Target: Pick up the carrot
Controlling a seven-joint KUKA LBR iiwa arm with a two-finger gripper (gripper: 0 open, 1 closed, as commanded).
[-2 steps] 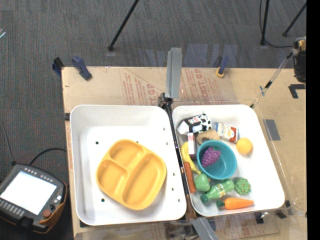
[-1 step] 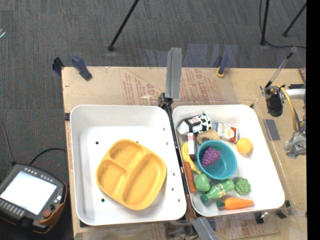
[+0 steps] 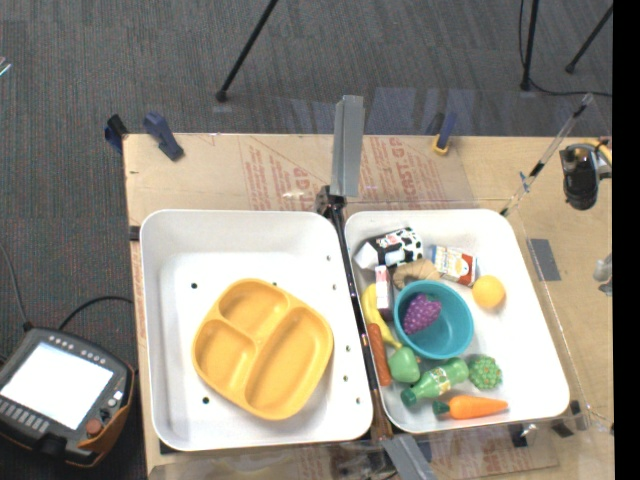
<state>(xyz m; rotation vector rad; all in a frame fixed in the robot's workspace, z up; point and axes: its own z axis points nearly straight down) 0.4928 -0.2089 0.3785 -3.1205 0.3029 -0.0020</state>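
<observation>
The carrot [image 3: 472, 406] is orange with a small green top on its left end. It lies flat near the front edge of the right bin [image 3: 535, 358], pointing right. A green bottle [image 3: 438, 381] lies just behind it, and a knobbly green toy [image 3: 485, 372] sits close behind its right half.
The right bin also holds a teal bowl [image 3: 436, 321] with purple grapes [image 3: 422, 311], a yellow fruit [image 3: 488, 292], two small cartons [image 3: 455, 264], a banana [image 3: 373, 313], a green fruit [image 3: 403, 365] and a thin red-orange stick [image 3: 380, 358] by the left wall. A yellow divided plate [image 3: 264, 346] lies in the left bin [image 3: 170, 268].
</observation>
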